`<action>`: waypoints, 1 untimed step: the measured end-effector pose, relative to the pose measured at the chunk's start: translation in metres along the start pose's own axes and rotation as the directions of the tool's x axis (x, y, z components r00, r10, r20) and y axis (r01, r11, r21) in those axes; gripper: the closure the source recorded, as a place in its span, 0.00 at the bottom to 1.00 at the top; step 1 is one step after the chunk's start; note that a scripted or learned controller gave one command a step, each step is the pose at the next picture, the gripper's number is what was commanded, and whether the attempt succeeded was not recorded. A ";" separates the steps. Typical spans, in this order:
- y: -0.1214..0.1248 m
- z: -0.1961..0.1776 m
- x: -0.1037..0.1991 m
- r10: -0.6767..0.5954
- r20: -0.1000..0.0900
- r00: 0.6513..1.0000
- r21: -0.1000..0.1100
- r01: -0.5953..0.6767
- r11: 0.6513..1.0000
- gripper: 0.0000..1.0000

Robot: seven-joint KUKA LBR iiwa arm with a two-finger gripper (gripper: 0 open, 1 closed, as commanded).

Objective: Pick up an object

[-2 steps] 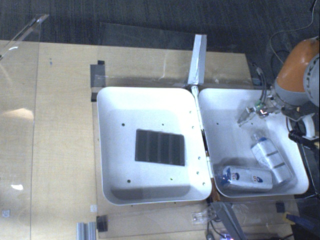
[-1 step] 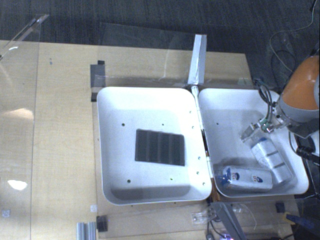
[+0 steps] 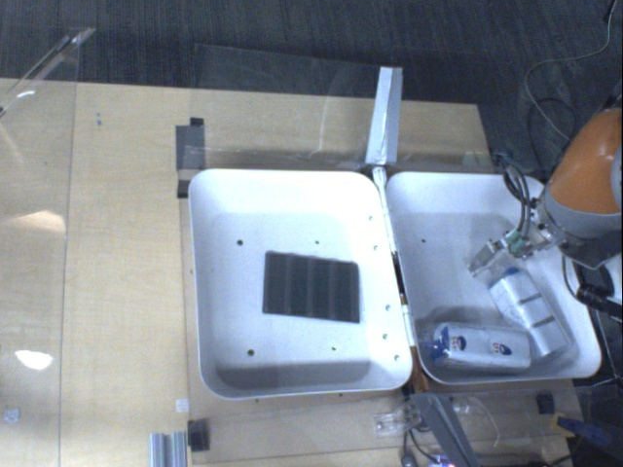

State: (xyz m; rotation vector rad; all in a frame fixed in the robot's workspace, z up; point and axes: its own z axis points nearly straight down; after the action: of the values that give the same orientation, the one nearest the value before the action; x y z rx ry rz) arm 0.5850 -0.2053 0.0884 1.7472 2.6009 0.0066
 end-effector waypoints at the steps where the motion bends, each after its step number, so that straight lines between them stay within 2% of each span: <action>1: 0.003 -0.013 0.000 -0.002 0.003 1.000 -0.007 0.002 1.000 1.00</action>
State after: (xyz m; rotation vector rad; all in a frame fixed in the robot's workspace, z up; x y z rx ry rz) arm 0.5879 -0.2041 0.1010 1.7404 2.5972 0.0134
